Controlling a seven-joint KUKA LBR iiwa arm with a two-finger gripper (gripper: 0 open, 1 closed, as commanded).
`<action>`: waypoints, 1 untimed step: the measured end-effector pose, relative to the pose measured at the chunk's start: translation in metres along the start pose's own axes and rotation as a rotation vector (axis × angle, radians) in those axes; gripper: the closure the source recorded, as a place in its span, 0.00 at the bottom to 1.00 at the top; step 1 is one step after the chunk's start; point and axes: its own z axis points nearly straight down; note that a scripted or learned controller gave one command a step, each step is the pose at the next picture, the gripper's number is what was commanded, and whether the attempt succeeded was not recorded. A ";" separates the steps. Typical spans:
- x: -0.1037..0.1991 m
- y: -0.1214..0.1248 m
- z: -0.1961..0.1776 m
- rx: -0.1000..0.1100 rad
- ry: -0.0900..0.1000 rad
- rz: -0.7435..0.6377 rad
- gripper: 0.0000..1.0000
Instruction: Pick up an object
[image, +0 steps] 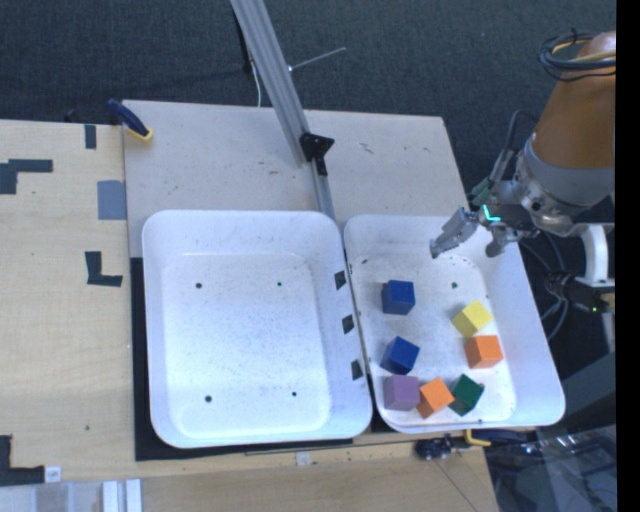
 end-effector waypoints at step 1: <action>0.000 0.001 -0.002 -0.004 -0.001 -0.001 0.00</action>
